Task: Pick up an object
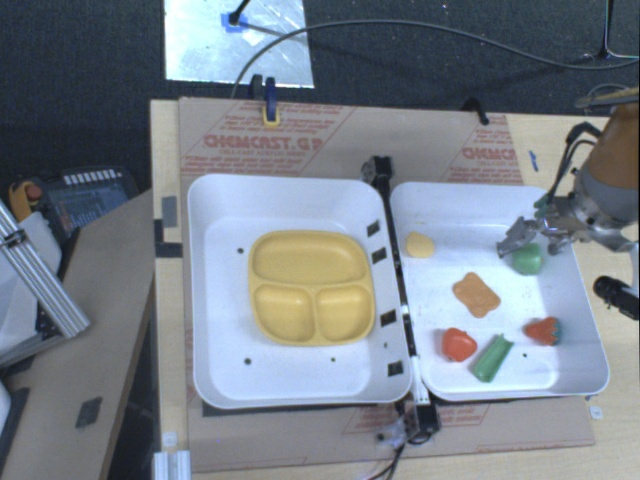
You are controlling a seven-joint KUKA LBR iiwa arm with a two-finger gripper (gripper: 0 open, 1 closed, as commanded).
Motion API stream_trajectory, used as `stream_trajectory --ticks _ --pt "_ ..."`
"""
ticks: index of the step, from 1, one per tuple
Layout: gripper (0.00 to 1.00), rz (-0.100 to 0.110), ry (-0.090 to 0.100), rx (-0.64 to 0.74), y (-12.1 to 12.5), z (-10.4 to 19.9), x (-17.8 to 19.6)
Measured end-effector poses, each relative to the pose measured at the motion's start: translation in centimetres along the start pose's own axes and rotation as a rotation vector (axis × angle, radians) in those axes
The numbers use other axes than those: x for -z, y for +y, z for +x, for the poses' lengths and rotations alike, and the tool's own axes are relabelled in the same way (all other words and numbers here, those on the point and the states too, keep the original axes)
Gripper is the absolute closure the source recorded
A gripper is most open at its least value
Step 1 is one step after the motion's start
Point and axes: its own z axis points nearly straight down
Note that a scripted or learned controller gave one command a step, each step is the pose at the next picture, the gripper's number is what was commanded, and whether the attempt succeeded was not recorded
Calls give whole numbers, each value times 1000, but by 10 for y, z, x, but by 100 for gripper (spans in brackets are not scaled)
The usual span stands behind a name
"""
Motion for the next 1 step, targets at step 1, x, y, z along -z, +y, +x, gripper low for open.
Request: stream_trajectory --ticks 1 --pt "0 0 0 0 3 -4 -42"
